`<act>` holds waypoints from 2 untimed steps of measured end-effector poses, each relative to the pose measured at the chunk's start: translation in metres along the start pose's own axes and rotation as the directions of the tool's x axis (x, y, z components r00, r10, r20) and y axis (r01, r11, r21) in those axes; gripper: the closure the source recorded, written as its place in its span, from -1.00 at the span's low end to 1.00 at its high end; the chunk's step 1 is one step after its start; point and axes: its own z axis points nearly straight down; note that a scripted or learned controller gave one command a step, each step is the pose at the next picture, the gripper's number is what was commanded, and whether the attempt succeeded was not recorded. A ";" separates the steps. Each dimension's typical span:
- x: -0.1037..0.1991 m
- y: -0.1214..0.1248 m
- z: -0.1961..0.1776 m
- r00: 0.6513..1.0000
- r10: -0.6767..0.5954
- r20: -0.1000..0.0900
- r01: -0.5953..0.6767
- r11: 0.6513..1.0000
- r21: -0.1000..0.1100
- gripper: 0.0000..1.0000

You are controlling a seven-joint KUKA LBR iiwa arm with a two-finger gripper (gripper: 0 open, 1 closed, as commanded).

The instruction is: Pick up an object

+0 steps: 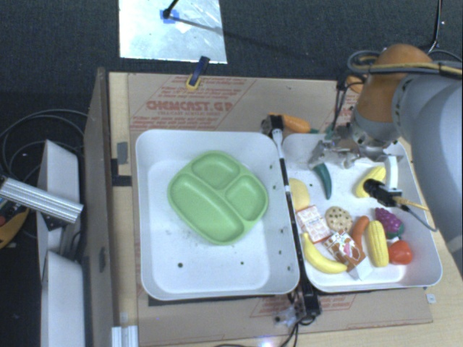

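My gripper [329,156] hangs over the back left part of the right bin [427,266], with the grey arm and its orange band reaching in from the right. Just below it lies a dark green pepper [325,180], close to the gripper; no contact is visible. Further toy food lies in this bin: a yellow piece [370,180], a cookie [338,217], a banana [319,255], a corn cob [377,241], purple grapes [391,221], a tomato [400,251], an orange sausage [357,229] and a red-and-white packet [312,222].
The left bin [166,266] holds a green divided plate [218,195]. An orange toy [296,124] rests behind the bins near the divider. A blue and yellow clip [197,73] lies on the cardboard at the back.
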 end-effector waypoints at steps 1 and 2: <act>0.037 -0.008 0.001 1.000 -0.005 -0.001 0.005 1.000 0.001 -1.00; 0.036 -0.007 -0.011 1.000 -0.005 -0.001 0.005 1.000 -0.003 1.00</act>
